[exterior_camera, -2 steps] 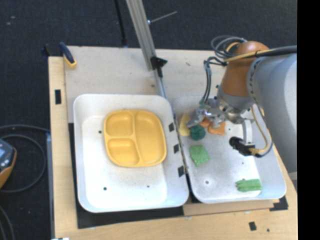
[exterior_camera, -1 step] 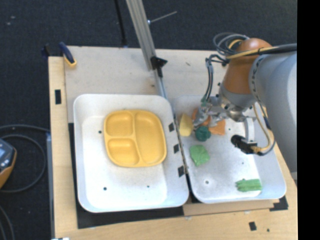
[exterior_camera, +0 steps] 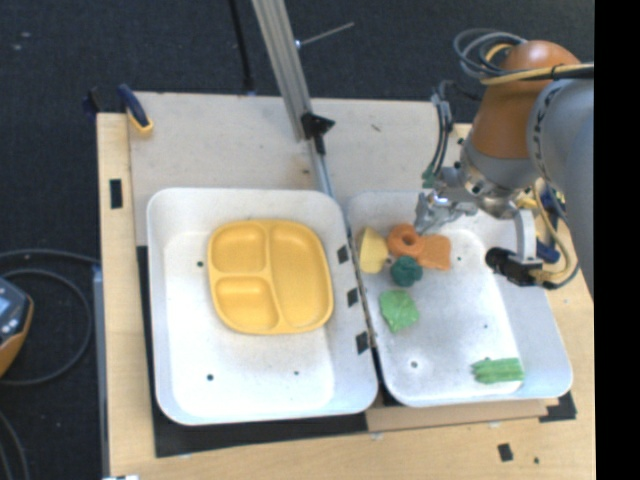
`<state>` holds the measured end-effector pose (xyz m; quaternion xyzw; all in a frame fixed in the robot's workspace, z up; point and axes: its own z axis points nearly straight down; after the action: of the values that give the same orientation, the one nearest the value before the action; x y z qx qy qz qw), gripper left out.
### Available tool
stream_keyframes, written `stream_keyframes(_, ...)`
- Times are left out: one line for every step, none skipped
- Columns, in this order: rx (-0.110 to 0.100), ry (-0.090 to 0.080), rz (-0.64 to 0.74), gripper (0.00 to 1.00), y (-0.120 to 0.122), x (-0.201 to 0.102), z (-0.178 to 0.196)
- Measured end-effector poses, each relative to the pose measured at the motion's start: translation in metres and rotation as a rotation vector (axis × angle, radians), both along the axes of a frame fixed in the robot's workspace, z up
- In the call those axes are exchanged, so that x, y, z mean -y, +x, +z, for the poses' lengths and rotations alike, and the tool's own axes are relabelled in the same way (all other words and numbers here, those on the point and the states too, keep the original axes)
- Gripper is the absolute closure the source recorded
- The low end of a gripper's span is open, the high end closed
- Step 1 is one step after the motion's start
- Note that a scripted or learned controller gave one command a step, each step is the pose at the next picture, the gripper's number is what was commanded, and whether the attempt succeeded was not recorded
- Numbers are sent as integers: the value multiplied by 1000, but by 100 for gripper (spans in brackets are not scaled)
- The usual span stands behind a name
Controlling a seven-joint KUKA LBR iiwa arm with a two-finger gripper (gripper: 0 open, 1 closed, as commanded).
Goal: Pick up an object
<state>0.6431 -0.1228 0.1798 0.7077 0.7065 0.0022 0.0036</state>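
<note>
Where the end effector hangs, an orange toy lies just below.

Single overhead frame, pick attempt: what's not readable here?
- Gripper in the camera view: too small and dark against the wrist to tell open from shut, or whether it touches the orange plastic piece.
- Small dark teal round object: too small to identify.
- Right shallow white bin: its far right corner is covered by the grey arm.
</note>
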Motion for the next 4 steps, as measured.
stream_keyframes(0,0,5,100,11,1,58)
stream_keyframes(-2,0,6,100,13,3,92)
stream_keyframes(-8,2,8,100,5,-55,80)
stream_keyframes(-7,3,9,100,-7,-110,87)
